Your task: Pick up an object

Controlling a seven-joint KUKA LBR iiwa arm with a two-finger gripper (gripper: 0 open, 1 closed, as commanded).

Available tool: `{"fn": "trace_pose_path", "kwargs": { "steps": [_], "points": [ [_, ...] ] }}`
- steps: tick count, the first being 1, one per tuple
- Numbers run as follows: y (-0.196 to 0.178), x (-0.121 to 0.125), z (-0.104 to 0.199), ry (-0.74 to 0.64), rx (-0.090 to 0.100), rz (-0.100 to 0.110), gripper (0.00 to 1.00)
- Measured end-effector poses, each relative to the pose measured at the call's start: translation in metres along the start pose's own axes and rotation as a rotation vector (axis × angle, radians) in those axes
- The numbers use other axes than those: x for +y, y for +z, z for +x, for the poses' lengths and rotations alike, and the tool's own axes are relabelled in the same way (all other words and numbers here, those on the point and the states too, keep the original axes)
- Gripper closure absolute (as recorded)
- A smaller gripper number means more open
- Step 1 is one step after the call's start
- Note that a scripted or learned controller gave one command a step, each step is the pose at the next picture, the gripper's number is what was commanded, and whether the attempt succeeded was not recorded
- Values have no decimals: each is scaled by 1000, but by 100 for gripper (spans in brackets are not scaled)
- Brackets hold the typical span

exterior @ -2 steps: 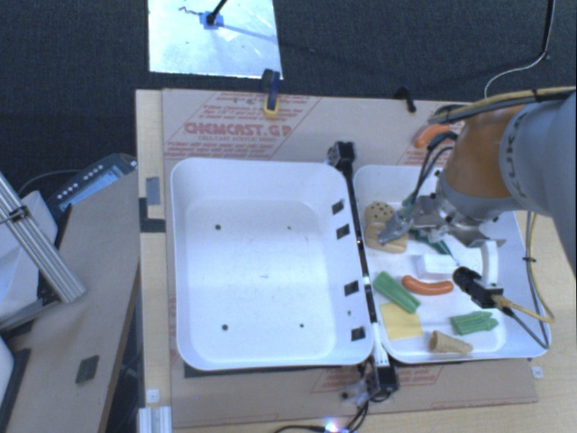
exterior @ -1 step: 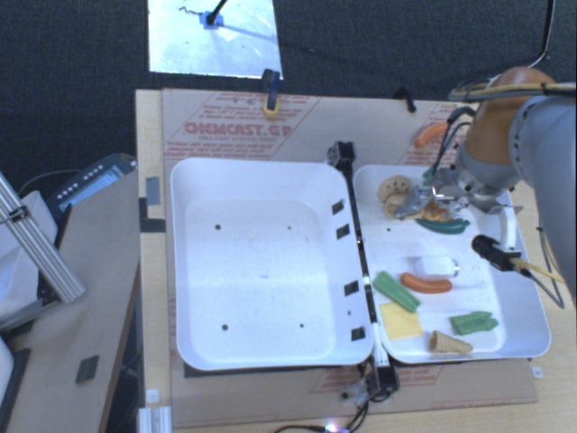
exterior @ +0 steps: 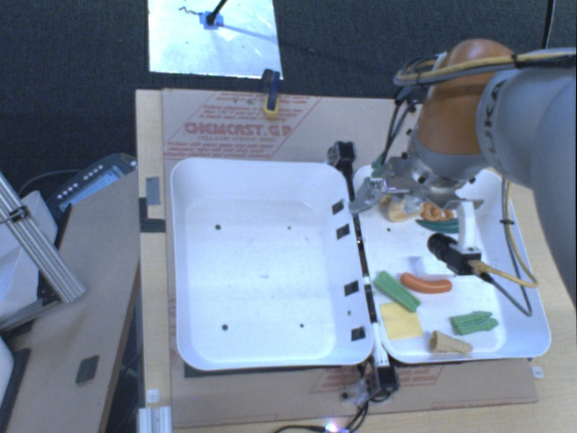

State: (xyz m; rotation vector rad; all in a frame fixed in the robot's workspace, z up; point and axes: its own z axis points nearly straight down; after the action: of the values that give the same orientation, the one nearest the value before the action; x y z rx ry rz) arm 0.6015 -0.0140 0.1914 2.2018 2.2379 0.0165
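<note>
**Entry: pick not yet shown, arm low over the right bin**

- Arm: we logged the grey arm with its orange band reaching into the right bin (exterior: 532, 336), its wrist low over the bin's far end.
- Gripper (exterior: 413, 198): largely hidden under the wrist; we could not tell how it stood, nor whether anything sat in it.
- Near the gripper: a tan, bread-like piece (exterior: 398, 210) and an orange-and-red item (exterior: 439, 213), both apparently lying on the bin floor.
- Further along the same bin: a sausage (exterior: 425, 284), a green strip (exterior: 396, 290), a yellow slab (exterior: 401, 321), a green ridged piece (exterior: 474, 322), a cone (exterior: 450, 342).
- Left bin (exterior: 180, 242): noted beside it.
- Judgement: we saw no object lifted; grasp and lift appeared to remain.
</note>
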Motion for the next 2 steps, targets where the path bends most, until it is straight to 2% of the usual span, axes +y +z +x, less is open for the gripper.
{"fn": "trace_pose_path", "kwargs": {
  "steps": [1,2],
  "points": [
    [-4,0,-9,11,-5,5,100],
    [-136,-67,-53,19,-8,-1,100]
  ]
}}
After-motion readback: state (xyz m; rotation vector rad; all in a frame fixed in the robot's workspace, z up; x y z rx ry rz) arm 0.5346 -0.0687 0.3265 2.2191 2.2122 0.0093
